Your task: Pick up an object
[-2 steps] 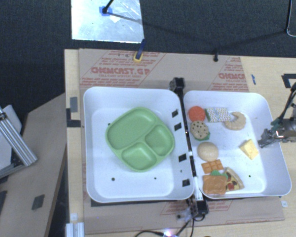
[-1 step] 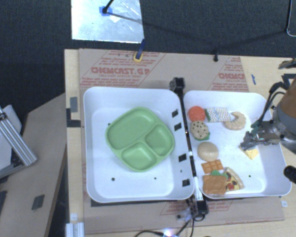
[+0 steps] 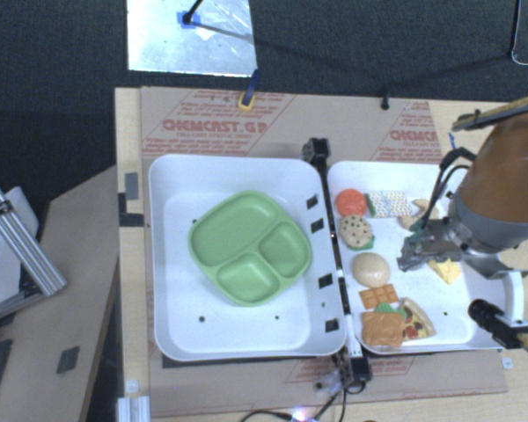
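The right bin [image 3: 440,334] holds toy food: a red tomato [image 3: 352,202], a speckled wafer [image 3: 388,204], a chocolate-chip cookie [image 3: 356,231], a beige egg-like bun [image 3: 370,268], an orange cracker [image 3: 378,296], a toast piece [image 3: 383,328], a pizza slice [image 3: 415,319] and a yellow cheese wedge [image 3: 448,272]. My gripper [image 3: 420,255] hangs low over the bin's middle, just left of the cheese wedge and right of the bun. The wrist hides its fingertips.
The left bin [image 3: 172,236] holds a green three-part plate [image 3: 249,247]. A black clamp divider [image 3: 330,236] runs between the bins. The arm's grey and orange body [image 3: 506,192] covers the right bin's far right side.
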`<state>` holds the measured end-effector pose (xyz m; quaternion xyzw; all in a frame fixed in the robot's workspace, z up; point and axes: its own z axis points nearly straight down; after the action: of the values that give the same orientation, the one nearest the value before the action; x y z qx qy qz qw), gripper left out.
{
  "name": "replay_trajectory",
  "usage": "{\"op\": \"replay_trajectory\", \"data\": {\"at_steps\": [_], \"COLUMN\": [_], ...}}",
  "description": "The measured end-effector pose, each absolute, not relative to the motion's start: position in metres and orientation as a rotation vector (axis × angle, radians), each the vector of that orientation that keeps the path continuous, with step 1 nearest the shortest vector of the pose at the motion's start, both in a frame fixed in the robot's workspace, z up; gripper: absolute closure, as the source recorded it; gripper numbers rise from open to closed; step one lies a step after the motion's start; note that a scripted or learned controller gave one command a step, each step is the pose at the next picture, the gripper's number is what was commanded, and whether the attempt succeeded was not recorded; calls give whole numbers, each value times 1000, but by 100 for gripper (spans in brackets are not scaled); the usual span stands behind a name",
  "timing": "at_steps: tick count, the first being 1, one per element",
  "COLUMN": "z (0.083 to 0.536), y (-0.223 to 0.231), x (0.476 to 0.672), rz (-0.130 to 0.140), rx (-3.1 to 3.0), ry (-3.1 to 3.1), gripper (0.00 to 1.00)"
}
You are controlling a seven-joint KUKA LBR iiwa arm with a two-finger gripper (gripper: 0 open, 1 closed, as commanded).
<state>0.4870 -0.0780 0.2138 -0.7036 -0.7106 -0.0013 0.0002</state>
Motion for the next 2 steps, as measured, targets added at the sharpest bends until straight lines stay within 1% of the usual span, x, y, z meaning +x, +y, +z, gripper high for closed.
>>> {"op": "replay_trajectory", "data": {"at_steps": [1,2], "z": [225,234], "y": [-18,36], "x": [484,493], "rz": [-6,-5], "rx": [-2208,-2209], "ry": [-2234,-2233], "gripper": [100,100]}}
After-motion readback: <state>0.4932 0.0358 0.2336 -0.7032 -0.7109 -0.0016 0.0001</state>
